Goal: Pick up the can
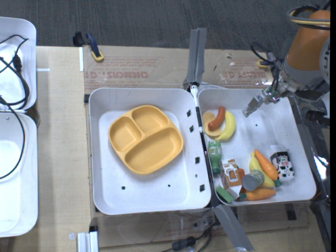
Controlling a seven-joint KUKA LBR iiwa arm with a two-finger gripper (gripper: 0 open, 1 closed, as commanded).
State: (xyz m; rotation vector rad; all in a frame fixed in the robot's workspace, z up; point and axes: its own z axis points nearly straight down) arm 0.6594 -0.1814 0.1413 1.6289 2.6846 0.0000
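The can (252,181) is a small grey cylinder lying near the front of the right bin (294,125), with its round end facing up. It is wedged among a carton, two carrots and a yellow piece. My gripper (251,109) hangs over the bare back part of the right bin, angled down and to the left. It is well behind the can and apart from it, with nothing held.
Around the can lie an orange-and-white carton (231,173), carrots (265,164) (257,194), a black-and-white piece (282,164), a green block (227,195) and a green bottle (214,154). A banana (229,127) and a sausage (216,118) sit at the bin's left. The left bin (105,182) holds a yellow divided plate (146,138).
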